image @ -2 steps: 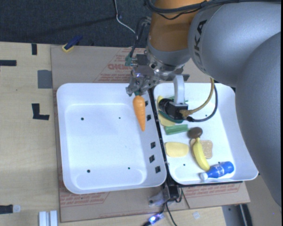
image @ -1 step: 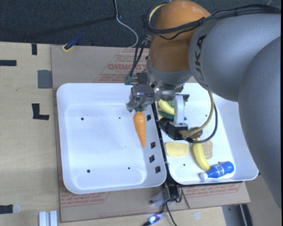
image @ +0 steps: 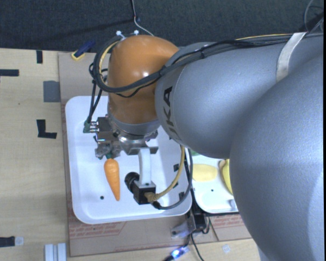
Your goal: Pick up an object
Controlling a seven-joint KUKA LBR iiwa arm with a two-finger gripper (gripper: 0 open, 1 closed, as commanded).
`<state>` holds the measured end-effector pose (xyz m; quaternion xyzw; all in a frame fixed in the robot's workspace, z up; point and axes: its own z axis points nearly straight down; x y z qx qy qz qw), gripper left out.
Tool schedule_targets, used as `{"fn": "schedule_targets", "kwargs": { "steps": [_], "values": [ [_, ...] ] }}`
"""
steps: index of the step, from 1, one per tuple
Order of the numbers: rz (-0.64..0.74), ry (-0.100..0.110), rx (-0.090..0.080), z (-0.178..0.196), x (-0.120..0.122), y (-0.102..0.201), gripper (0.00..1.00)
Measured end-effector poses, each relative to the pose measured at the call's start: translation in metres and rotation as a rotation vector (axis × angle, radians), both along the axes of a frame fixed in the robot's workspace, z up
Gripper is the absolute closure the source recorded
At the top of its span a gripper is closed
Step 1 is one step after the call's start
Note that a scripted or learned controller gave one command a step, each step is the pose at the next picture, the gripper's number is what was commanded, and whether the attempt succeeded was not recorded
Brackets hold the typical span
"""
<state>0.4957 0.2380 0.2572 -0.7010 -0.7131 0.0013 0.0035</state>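
An orange carrot [image: 112, 179] lies in the left white bin [image: 79, 145], pointing toward the bin's near edge. My gripper [image: 104, 150] hangs over that bin, right at the carrot's thick top end. The big orange wrist band and grey arm cover most of the gripper from above. Whether the carrot is touched or gripped is hidden.
The right white bin [image: 217, 201] holds a pale yellow object [image: 204, 172] and a brighter yellow one [image: 226, 176], both partly under the arm. The arm hides much of both bins. Brown bench surface lies to the left.
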Motion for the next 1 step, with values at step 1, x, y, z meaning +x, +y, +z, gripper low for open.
{"fn": "schedule_targets", "kwargs": {
  "steps": [1],
  "values": [
    [-0.012, -0.013, 0.001, 0.0979, -0.0056, -0.0039, 1.0]
  ]
}}
